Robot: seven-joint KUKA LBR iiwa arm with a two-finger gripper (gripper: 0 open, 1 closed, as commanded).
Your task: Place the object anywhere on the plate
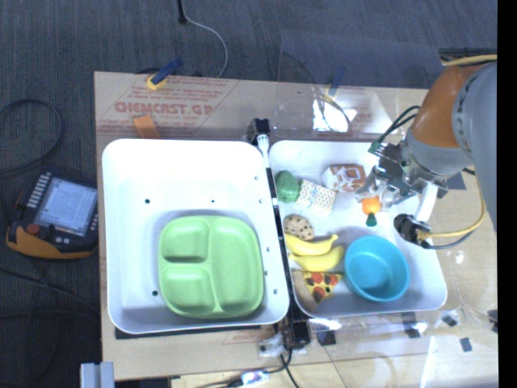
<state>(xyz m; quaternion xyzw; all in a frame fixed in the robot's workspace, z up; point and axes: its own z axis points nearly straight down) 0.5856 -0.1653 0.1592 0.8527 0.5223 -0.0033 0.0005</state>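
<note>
Nearest the viewer, at about seven o'clock, a green divided plate (212,266) lies in the left white bin (129,176). At five o'clock, the right bin (432,293) holds a blue bowl (376,269), a banana (313,251), a pizza slice (317,284) and a cookie (298,226). Farther back sit a green ball (287,185) and a wrapped pastry (346,176). At three o'clock the gripper (373,194) hangs over a small orange object (371,206); whether its fingers are parted or closed cannot be told.

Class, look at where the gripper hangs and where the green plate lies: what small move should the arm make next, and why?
Probably a short drop straight down. The gripper hangs in the right bin just above a small orange piece, far from the green plate in the left bin. Nothing shows between its fingers, so a grasp comes first.
</note>
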